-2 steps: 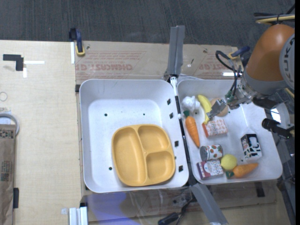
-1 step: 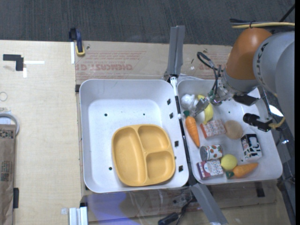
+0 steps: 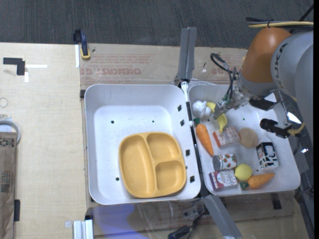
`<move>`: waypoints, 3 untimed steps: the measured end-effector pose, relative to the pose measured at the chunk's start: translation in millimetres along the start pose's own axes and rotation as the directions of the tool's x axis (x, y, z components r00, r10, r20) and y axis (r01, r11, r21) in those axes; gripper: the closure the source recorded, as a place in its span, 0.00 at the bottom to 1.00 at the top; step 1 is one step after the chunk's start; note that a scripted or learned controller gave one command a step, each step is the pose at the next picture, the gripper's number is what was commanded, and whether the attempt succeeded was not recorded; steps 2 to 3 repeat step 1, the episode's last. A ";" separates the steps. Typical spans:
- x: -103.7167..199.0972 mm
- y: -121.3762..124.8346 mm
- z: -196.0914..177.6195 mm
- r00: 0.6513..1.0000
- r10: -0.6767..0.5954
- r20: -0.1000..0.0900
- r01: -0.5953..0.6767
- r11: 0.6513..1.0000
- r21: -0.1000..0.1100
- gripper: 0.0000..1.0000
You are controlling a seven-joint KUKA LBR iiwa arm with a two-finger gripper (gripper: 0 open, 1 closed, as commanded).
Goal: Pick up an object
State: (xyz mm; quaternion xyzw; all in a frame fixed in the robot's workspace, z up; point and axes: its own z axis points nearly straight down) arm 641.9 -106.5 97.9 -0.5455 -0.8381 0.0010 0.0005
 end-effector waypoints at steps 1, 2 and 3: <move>-12.0 12.1 -130.7 0.935 0.354 0.001 -0.354 0.935 0.001 1.00; -12.0 12.1 -130.7 0.935 0.354 0.001 -0.354 0.935 0.001 1.00; -12.0 12.1 -130.7 0.935 0.354 0.001 -0.354 0.935 0.001 1.00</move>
